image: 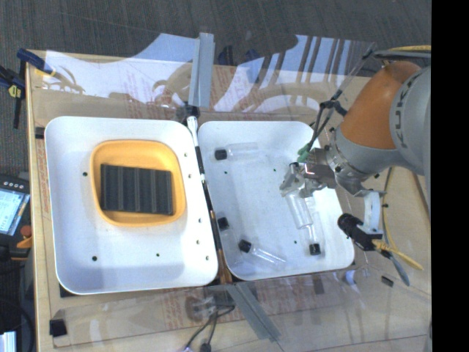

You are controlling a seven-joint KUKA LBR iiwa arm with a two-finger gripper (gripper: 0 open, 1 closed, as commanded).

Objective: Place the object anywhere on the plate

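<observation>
The pincer (pixel 299 183) hangs low over the right bin (pixel 249 141), above a clear tube (pixel 304 215) that seems to lie on the bin floor; I cannot tell its state. The yellow plate (pixel 137 152), bearing a dark ridged insert, sits in the left bin (pixel 66 233).

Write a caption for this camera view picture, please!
Robot hand over the right bin of clear tubes; yellow plate waits left.

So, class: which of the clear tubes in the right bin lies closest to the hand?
The tube just below the hand, ending in a black cap near the bin's lower right corner; the others lie farther left.
</observation>
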